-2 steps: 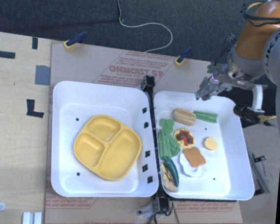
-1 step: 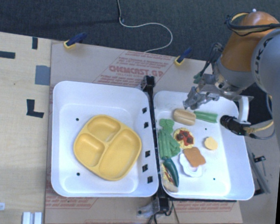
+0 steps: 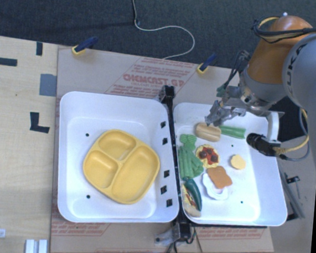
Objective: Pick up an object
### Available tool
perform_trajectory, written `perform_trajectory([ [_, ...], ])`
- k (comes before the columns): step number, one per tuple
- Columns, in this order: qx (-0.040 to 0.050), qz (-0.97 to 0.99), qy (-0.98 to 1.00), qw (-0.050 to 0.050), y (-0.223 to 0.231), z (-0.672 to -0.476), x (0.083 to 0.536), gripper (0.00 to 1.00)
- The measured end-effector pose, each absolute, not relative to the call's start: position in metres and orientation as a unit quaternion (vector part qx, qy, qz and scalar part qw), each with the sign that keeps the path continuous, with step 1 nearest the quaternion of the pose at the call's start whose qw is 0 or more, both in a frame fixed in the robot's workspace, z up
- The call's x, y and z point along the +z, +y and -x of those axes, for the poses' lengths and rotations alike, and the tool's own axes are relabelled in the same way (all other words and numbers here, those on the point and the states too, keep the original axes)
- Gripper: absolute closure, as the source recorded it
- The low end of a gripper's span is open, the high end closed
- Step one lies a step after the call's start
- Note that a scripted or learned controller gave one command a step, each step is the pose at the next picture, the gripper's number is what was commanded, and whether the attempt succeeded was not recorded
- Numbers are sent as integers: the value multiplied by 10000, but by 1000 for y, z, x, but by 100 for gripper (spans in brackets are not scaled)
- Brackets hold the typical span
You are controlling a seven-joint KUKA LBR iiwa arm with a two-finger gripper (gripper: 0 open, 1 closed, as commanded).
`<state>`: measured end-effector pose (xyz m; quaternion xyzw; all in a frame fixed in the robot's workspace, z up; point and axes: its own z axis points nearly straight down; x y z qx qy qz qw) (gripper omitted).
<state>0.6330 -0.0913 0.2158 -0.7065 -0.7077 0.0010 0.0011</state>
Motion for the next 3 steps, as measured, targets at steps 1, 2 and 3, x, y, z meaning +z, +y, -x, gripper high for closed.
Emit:
perform_trajectory([
  [1,-2,7064,-7078,-1,-86,-639,234,100],
  [2,16,7067,-7075,8,-88,-640,215,100],
  [3,13,7070,-7072,8,-84,-630,215,100],
])
